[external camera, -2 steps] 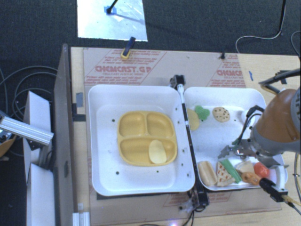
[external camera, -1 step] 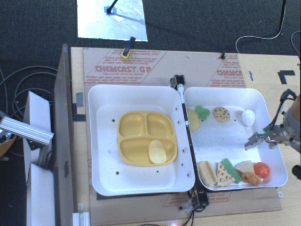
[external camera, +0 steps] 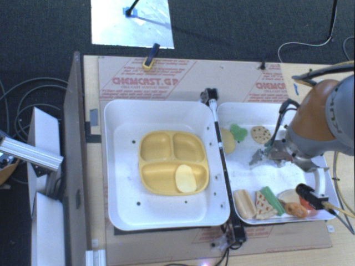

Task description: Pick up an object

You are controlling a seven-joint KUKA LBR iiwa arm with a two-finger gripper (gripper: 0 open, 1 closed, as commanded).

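Gripper (external camera: 259, 158) down in the right bin (external camera: 244, 111), over bare white floor, nothing seen between the fingers; how far apart they stand cannot be told from this slant. Closest pickable piece probably the round speckled cookie (external camera: 260, 133), just beyond the gripper toward the bin's far wall; green piece (external camera: 238, 132) a little further left of that; bread-like stick (external camera: 243, 201), patterned wedge (external camera: 265, 204) and green strip (external camera: 272, 199) crowded together on the near side. Best to choose the cookie, standing apart from its neighbours; centre above it before descending; close only once level with the floor; lift straight, clear of the divider (external camera: 219, 148).
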